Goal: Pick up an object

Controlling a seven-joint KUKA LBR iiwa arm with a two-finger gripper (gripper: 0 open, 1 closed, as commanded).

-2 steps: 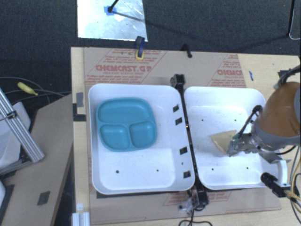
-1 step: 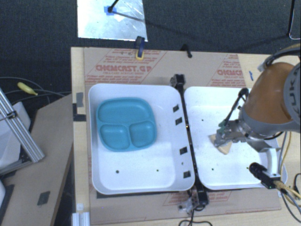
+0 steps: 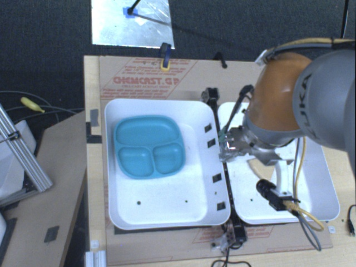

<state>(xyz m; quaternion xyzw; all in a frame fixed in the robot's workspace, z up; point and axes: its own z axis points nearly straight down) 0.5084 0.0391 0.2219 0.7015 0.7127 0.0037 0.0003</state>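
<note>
Dark carpet around the tabletop [image 3: 139, 74]. Can't tell if the fingers [image 3: 229, 144] are spread or pinched, the arm [image 3: 303, 102] blocks them, low over the right bin [image 3: 325, 202]. Blue divided plate [image 3: 149, 146] sits alone in the left bin [image 3: 161, 204], far-left part.

We see a blue divided plate [image 3: 149, 146] lying flat in the left white bin [image 3: 167, 207], toward its far left corner. Over the right white bin [image 3: 317, 202] the grey arm [image 3: 311, 102] reaches in, its orange band [image 3: 275, 96] hiding much of that bin's floor.
</note>
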